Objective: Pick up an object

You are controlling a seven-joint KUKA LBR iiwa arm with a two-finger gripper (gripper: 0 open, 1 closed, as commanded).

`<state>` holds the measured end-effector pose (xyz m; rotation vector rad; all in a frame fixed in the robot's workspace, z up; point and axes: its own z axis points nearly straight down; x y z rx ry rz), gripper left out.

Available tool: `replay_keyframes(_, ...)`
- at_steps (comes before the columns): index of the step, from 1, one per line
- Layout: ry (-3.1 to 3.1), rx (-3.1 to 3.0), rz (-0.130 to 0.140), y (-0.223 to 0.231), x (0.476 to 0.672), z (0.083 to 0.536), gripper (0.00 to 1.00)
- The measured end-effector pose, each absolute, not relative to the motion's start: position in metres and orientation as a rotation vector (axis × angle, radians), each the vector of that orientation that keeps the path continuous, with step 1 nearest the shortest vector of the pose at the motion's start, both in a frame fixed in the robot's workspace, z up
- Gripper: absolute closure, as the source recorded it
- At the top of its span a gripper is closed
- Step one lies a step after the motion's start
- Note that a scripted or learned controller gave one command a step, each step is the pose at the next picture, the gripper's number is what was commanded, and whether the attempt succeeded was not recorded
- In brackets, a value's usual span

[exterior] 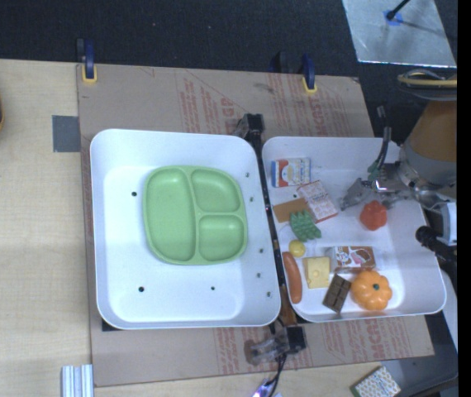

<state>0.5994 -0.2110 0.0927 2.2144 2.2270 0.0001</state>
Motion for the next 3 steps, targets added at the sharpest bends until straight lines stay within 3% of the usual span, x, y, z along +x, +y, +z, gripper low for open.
replay_keyframes(1,2.221,2.218,0.001,-0.213,0.559,0.174,0.00)
replay_keyframes(2,2.234,2.221,-0.009,-0.210,0.565,0.090,0.00)
replay_keyframes(3,2.228,2.215,-0.005,-0.213,0.567,0.107,1.00)
